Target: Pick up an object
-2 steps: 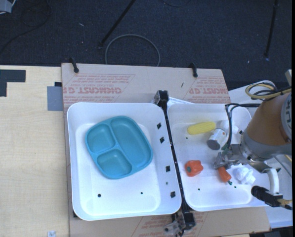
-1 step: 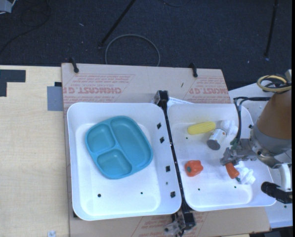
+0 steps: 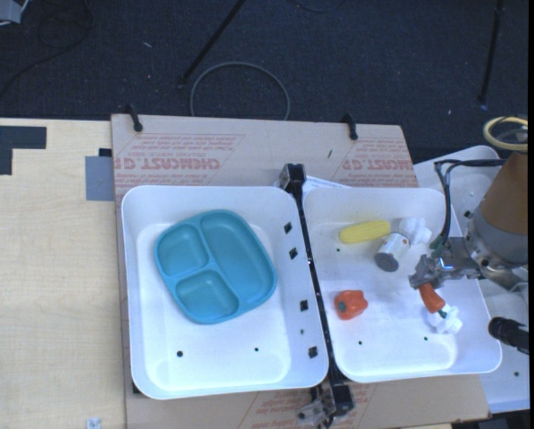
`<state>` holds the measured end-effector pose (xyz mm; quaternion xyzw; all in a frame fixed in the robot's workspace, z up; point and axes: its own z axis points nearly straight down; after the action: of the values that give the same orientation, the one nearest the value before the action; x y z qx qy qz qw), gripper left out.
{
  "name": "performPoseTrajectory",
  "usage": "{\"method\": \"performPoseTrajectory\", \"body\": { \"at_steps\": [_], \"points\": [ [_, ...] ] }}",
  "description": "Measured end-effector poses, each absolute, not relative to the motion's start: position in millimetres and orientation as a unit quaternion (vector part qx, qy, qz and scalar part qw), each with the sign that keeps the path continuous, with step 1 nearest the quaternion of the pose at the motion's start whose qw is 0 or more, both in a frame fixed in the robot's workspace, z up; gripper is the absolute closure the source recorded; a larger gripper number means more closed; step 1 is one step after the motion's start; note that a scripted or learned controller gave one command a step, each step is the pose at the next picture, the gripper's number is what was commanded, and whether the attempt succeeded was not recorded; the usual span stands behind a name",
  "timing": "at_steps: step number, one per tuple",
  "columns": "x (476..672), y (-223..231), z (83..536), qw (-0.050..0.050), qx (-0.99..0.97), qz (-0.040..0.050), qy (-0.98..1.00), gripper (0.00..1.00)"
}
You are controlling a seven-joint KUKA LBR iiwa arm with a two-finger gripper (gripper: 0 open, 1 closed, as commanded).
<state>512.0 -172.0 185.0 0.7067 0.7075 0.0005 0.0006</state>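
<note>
- a pale wooden bench [image 3: 43, 284] carries two white bins on cardboard.
- left bin [image 3: 150, 365]: a blue divided plate [image 3: 215, 264].
- right bin [image 3: 383, 365]: yellow corn [image 3: 365, 231], red pepper [image 3: 350, 304], grey-white cup [image 3: 394, 250].
- gripper [image 3: 430, 277], far right, hovers above an orange-and-white object [image 3: 436, 307]; whether it grips, i cannot tell.
- best to descend straight and centre on the small, narrow object.

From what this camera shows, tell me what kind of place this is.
Probably a robotics lab's grasping test bench: two white bins on cardboard hold toy-like items and a blue divided plate, cables trail over dark carpet, and the gripper reaches in.
</note>
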Motion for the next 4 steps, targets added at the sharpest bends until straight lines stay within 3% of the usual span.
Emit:
{"method": "performPoseTrajectory", "body": {
  "at_steps": [1, 3, 4],
  "points": [
    [512.5, -172.9, 217.5, 0.0, 0.707, 0.0003, 0.707, 1.0],
    [544.1, -67.1, 229.9, -0.002, 0.705, 0.0003, 0.709, 1.0],
    [549.5, -24.4, 232.1, -0.002, 0.706, -0.0004, 0.708, 1.0]
  ]
}}
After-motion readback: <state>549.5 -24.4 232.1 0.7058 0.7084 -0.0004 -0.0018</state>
